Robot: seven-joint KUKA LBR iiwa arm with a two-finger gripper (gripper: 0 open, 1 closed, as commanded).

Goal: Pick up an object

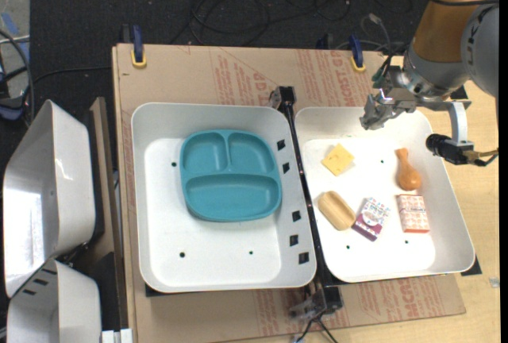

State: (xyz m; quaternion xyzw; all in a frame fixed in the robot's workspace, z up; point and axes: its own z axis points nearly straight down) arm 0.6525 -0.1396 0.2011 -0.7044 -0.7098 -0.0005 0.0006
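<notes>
The right bin (444, 254) holds five small things: a pale yellow cheese wedge (338, 159), a tan bread roll (336, 210), an orange drumstick (407, 170), a purple-and-white carton (371, 219) lying tilted, and a pink-and-white packet (413, 213). The roll and carton lie just beside each other; the drumstick sits above the packet. The gripper (373, 119) hangs over the bin's far edge, above and to the right of the cheese — apart from it, touching nothing I can see. Whether it is open or closed cannot be told at this angle. The left bin (151, 198) carries one teal plate (231, 175) with three compartments — two small, one long.
</notes>
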